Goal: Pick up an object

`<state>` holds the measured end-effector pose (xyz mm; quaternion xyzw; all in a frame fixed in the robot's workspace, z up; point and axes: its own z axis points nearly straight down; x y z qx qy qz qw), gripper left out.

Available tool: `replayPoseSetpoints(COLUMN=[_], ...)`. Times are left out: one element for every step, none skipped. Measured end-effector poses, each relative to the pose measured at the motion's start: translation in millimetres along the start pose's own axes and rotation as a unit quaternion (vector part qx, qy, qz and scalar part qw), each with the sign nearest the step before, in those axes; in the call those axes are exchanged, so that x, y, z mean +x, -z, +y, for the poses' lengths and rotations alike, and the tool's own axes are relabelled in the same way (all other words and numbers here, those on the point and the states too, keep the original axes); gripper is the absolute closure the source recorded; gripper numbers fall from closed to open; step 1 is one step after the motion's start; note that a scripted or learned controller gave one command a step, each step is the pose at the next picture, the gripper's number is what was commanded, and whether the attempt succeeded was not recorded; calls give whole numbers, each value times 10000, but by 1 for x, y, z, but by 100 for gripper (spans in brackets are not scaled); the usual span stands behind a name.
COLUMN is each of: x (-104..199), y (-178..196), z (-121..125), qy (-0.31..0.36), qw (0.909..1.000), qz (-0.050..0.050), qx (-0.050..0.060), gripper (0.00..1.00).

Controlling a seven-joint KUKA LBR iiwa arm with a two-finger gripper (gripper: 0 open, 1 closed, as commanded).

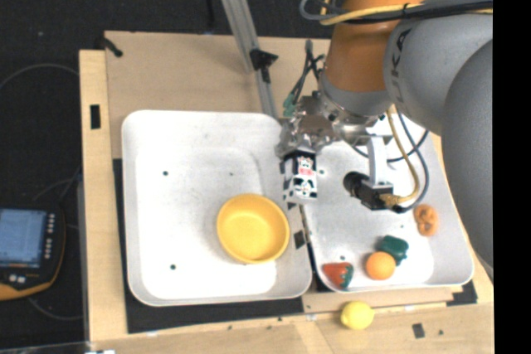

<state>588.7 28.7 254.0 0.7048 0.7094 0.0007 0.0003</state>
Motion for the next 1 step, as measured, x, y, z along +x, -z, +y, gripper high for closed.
replayPoseSetpoints(x=[44], y=[-16], z=[27], qy=[-10], qw=[10000], qz=[-8], qx=[5], gripper=[100])
